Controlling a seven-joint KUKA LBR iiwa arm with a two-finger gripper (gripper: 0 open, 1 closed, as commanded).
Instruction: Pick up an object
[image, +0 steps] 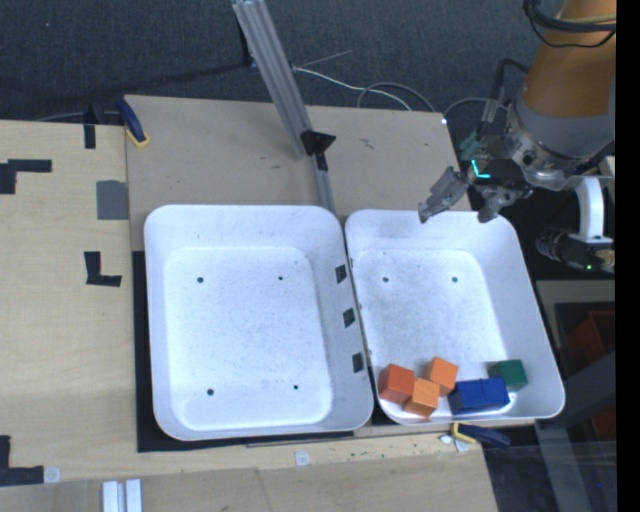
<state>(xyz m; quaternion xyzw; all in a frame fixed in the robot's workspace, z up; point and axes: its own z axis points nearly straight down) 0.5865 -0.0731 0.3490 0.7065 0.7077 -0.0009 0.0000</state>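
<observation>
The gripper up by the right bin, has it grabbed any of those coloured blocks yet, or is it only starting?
Only starting. The gripper hangs open over the right bin's far rim with nothing between its fingers. The orange blocks, blue block and green block all lie at the near edge. Reaching, closing and lifting remain.

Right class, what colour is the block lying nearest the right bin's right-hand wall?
Dark green: the block sits beside the blue block, clearest in the camera view.

Orange band above grey wrist; dark two-fingered hand (461, 203) with small teal light; black cables looping beside wrist.
</observation>
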